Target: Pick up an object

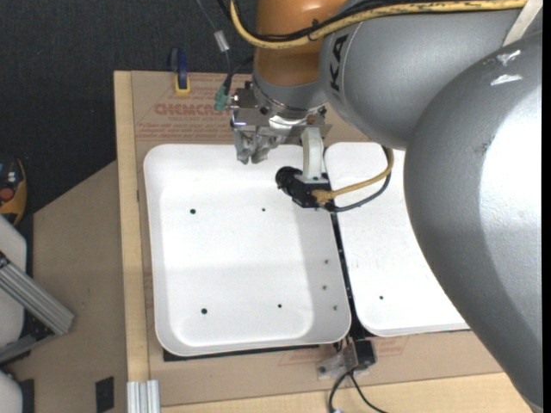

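The pincer (253,151) hangs over the far edge of the left bin (172,231), just under the orange band (293,7) of the arm (448,101). Whether it is spread or pressed together cannot be told at this angle; nothing can be seen between its tips. A black cable fitting (297,188) dangles beside it, above the seam between the bins.

No object to pick up can be made out. The left bin's floor shows a few small dark dots, seemingly marks on the bin itself, and much of the right bin (379,265) lies hidden beneath the arm.

The step in hand looks like a search or an approach. To do it well, the arm should first settle on a real target, then bring the pincer straight down over it, clear of the bin wall, and check that something is truly held before lifting above the table (138,144).
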